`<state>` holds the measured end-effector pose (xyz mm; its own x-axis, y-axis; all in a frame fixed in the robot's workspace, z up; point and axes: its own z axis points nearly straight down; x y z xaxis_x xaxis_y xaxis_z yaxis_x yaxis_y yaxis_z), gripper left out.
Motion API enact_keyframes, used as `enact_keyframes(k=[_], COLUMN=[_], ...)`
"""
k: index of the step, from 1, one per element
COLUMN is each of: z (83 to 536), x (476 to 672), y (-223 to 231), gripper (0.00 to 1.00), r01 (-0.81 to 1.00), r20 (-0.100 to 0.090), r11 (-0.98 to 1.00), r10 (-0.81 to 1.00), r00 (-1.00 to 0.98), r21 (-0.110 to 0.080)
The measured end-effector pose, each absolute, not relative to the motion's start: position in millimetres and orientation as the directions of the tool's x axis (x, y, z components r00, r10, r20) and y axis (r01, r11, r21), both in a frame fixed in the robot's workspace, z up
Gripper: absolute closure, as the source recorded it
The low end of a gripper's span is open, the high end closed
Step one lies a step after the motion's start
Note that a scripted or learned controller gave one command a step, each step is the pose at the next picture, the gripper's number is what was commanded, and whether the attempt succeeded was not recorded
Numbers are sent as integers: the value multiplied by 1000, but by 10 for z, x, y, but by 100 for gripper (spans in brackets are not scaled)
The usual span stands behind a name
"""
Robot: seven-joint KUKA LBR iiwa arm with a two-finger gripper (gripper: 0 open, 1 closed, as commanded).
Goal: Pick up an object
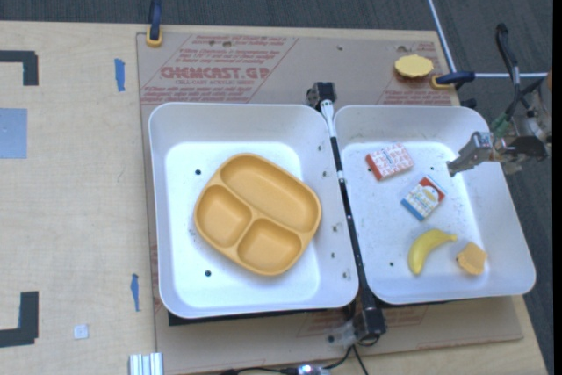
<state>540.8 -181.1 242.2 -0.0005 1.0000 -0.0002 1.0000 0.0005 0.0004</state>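
Over right bin, camera view: gripper [463,161] seen at far rim; jaw state cannot be told.
Target candidate: banana [428,248], near front of right bin [505,215], beside a yellow-orange lump [471,259].
Handling, judged: light, likely plastic, smooth, slippery; best pinched across mid-curve.
Look: yellow, curved, stem upward.
Others: two small boxes [406,180]; left bin holds divided tray [256,213].

The arm [534,136] is cut off by the right edge — only its wrist end and the gripper [465,158] reach into view, and whether the fingers are parted is too small to tell. Printing on the two small boxes [389,161] [422,198] cannot be read. The orange lump [471,259] beside the banana [428,248] is perhaps a toy food — its shape stays unclear.
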Motion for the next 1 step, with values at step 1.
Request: enact_keyframes(k=[1], z=[980], x=[5495], y=[-1785], gripper=[0], r01=[1000], r20=[-2], r11=[-1], r10=[1000], r00=[1], r21=[9])
